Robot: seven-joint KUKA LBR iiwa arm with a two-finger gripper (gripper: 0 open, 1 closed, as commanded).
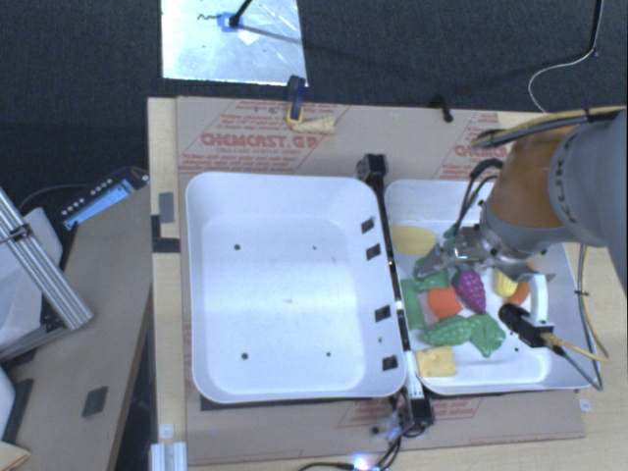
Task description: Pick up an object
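The right bin (491, 376) holds a heap of toy foods. A pale yellow piece (412, 238) lies at the upper left, with a green piece (429, 265) just below it. A purple grape bunch (472, 288) sits in the middle, an orange-red piece (444, 302) to its left, and a leafy green piece (467, 333) below. A yellow wedge (437, 362) rests in the near left corner. Small yellow (505, 285) and orange (522, 290) pieces lie right of the grapes. My gripper (457, 255) hangs low over the heap, just above the grapes and beside the green piece.
The left bin (211, 263) stands beside the right one, with black clips (373, 226) along the shared wall. The grey arm with its orange band (525, 180) comes in from the right over the right bin's far side. Both bins rest on a cardboard sheet (255, 135).
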